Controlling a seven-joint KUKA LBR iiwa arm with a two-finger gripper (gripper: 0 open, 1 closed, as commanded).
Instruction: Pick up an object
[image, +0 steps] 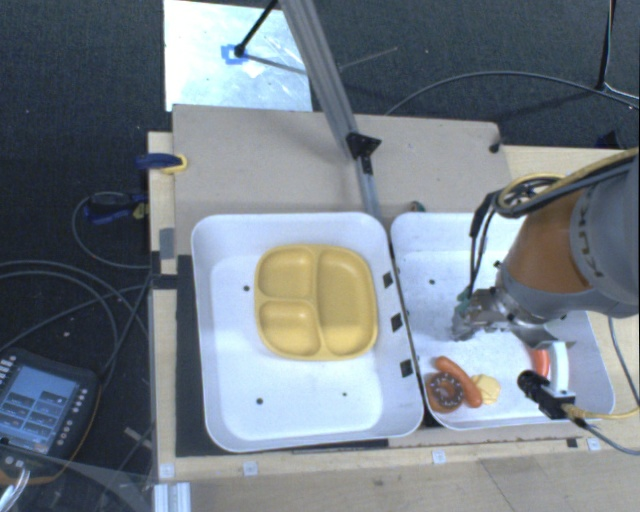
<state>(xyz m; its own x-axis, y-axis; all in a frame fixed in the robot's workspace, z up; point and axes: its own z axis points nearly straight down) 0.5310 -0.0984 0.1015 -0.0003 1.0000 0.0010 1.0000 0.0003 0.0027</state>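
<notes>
My gripper (478, 318) hangs low over the middle of the right bin (430, 262), under the grey wrist and its orange band. Toy food lies along that bin's front edge: a red sausage (452, 372), a brown ring donut (442, 391) touching it, and a small pale yellow piece (487, 387). The sausage is just in front of the gripper and slightly to its left, apart from it. An orange-red piece (540, 358) shows partly under the arm, to the gripper's right. The wrist hides whatever lies right beneath it.
A yellow divided plate (316, 302) rests in the left bin (228, 380). A grey pole (335, 90) slants over the bench from the back down to the bins' shared wall. A black fitting with a yellow cable (545, 395) sticks out from the arm over the right bin's front corner.
</notes>
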